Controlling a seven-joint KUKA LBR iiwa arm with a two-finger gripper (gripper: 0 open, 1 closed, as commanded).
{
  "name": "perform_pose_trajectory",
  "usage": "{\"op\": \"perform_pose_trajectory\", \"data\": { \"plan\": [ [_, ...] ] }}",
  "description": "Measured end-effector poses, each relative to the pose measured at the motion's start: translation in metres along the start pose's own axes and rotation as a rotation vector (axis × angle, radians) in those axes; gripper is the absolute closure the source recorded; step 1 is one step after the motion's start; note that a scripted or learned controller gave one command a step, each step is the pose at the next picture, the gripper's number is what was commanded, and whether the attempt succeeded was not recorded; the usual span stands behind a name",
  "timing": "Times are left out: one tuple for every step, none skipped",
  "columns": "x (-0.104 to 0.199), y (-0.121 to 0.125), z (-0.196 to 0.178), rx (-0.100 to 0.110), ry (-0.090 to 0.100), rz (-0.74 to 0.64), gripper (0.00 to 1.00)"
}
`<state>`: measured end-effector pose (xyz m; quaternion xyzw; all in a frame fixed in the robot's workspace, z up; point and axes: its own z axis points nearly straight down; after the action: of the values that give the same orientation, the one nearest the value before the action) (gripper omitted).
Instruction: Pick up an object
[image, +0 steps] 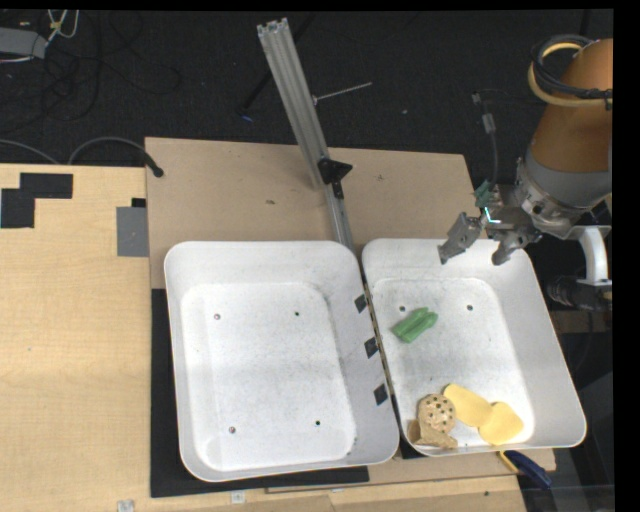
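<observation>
A small green object (414, 325) lies in the right bin (520, 300), near its left wall. At that bin's front sit a yellow object (484, 413) and, just left of it, a tan perforated piece (435, 419). My gripper (477, 245) hangs over the right bin's far edge, up and to the right of the green object. Its two fingers stand apart, open, with nothing between them.
The left bin (262, 355) sits beside the right one, joined by black clips (370, 345) along the shared wall. A slanted metal rail (305, 125) rises behind the bins. Brown board lies under and behind both bins; wooden bench top is at the left.
</observation>
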<state>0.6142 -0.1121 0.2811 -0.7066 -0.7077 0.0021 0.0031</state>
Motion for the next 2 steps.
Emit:
{"op": "perform_pose_trajectory", "data": {
  "plan": [
    [0.0,0.001,-0.003,-0.005,-0.001,0.001,0.0],
    [-0.001,0.009,0.056,0.001,0.0,0.002,0.0]
  ]
}}
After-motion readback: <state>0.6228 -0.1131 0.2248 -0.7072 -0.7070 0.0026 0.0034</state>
